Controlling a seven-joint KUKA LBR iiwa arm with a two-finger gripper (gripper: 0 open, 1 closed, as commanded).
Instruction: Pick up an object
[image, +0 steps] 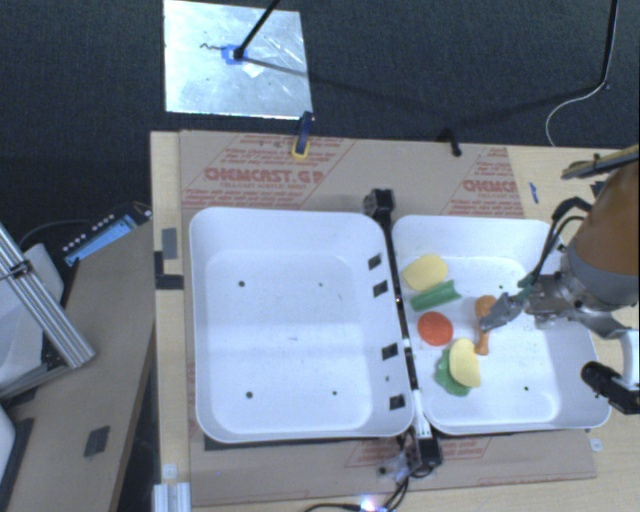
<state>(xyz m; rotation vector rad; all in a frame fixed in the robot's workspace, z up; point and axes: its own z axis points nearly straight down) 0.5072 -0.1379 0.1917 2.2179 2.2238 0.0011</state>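
Note:
The right bin (520, 400) holds several small toy items. A yellow piece (425, 270) lies at its upper left with a green piece (436, 295) just below it. Further down are a red round piece (434, 328) and a yellow piece on a green one (460, 365). A small orange item (483, 303) lies right of the red one, with another orange bit (481, 346) just below it. My gripper (496, 314) reaches in from the right, low over the bin, its tip between these two orange bits and partly covering them.
The left bin (290, 330) sits beside the right one, with a black-clipped divider (395, 310) between them. The grey arm (600, 270) crosses the right bin's right side. A shiny sheet (235, 60) lies beyond the bench.

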